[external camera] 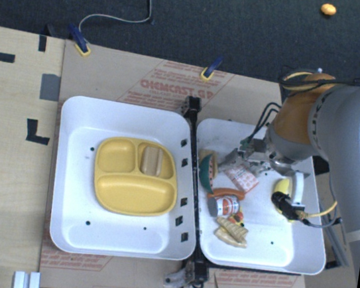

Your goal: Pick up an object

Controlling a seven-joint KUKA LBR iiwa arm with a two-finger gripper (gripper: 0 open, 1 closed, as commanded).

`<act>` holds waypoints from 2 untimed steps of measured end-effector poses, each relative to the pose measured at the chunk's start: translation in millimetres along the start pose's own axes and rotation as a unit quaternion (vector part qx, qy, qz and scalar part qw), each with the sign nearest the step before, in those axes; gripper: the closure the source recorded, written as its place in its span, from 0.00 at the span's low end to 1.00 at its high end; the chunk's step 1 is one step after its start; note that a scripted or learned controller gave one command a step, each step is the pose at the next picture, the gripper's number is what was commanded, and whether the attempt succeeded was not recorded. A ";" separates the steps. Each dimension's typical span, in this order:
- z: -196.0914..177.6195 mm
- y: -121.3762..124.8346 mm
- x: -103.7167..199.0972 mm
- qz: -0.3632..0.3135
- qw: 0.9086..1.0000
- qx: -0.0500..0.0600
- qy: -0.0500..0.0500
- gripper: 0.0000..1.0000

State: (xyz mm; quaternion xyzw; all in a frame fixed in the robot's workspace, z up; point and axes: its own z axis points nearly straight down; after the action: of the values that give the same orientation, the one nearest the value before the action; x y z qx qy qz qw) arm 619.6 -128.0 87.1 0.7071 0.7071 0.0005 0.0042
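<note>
Fingers' state: can't tell, wrist blocks my gripper (253, 159) over the right bin (297, 258). Pink-and-white packet (242, 178) lies right under it. Small can (224, 204) and ridged yellow snack (231, 232) nearby. Yellow tray (136, 175) sits in left bin (71, 177).

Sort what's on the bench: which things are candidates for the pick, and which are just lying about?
Job:
gripper
red-and-white packet
can
yellow toy
ridged snack

Lying about:
yellow divided plate in the left bin
blue-and-yellow clamps
orange ball on the floor
cable
</note>
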 end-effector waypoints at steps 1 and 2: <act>2.0 49.0 22.0 0.000 1.000 0.002 0.001 0.00; 2.1 48.9 31.6 -0.001 1.000 0.003 0.001 0.00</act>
State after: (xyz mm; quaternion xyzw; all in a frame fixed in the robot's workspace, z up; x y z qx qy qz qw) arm 668.6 -96.3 85.2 0.7067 0.7075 -0.0006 0.0013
